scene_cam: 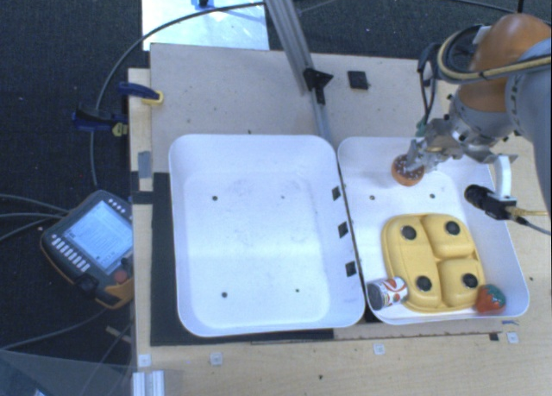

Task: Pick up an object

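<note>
My gripper (416, 155) is low over the back of the right bin (366, 204), reaching in from the right under the orange-banded wrist. Its tip is right on top of a small round orange-brown object (406, 172) lying on the bin floor. Whether that object is gripped is too small to make out. A yellow block with four black dots (434, 261) fills the front of the same bin. A small red and white can (387, 292) lies on its side against the block's front left corner. At its front right corner sits a red strawberry-like piece (491, 298).
The left bin (185, 213) lies beside the right one, with black clips along the shared wall. A black and white part (490, 198) hangs near the right bin's right wall. A slanted metal pole (289, 28) crosses the bench at the back. A teach pendant (90, 246) lies left of the bench.
</note>
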Available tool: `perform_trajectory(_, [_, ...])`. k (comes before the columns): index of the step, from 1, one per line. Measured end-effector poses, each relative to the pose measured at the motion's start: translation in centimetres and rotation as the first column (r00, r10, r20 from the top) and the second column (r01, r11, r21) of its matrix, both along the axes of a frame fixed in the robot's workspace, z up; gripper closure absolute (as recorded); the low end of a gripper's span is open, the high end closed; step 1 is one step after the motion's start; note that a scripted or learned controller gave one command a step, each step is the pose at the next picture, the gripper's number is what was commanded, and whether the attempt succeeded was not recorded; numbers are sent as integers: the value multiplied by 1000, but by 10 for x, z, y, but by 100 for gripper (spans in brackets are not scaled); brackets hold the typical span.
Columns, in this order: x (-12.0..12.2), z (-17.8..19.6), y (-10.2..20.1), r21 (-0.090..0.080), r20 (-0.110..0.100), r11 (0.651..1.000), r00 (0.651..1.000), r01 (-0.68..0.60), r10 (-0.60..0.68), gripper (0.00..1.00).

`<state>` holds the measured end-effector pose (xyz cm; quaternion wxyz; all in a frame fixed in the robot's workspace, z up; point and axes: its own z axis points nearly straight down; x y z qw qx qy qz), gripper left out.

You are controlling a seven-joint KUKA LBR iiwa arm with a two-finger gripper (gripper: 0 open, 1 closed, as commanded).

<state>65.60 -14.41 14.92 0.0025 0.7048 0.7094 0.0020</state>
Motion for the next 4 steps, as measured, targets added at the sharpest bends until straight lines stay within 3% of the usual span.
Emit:
perform_trajectory(2, [12, 104, 7, 0, 1, 1000, 1000, -1, 1, 100])
perform_trajectory(4, [-22, 79, 102, 2, -7, 1000, 1000, -3, 3, 100])
